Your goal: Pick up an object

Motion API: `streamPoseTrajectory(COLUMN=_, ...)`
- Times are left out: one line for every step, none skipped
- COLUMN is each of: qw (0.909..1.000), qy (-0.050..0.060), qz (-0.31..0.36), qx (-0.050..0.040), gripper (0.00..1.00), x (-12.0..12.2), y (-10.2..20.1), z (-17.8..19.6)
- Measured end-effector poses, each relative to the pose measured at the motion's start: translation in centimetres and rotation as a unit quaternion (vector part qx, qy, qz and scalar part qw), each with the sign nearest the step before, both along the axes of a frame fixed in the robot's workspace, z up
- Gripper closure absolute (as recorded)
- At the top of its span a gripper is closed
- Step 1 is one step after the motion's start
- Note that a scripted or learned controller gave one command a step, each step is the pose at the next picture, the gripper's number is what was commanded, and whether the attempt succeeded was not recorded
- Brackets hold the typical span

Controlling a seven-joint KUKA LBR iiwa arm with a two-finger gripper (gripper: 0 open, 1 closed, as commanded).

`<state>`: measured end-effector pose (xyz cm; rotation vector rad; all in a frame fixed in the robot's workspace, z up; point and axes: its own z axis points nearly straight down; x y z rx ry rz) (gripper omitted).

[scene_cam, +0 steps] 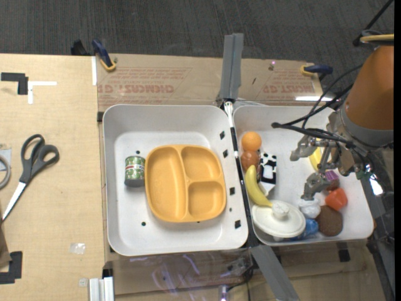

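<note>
I see the metal two-finger gripper (316,168) spread open and empty above the right white bin (285,116), over a red plastic fruit (336,199), brown round object (329,221) and yellow banana (254,188).

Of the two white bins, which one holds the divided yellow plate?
The left bin. It holds the yellow divided plate and a small green can beside it, while the right bin holds the banana, other small items and the gripper.
</note>
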<state>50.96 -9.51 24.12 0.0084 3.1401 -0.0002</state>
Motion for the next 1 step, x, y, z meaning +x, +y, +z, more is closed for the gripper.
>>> streamPoseTrajectory(qw=0.9987, qy=-0.007, qz=-0.05, qx=-0.0009, gripper=0.0, x=4.21, y=-0.74, z=-11.55)
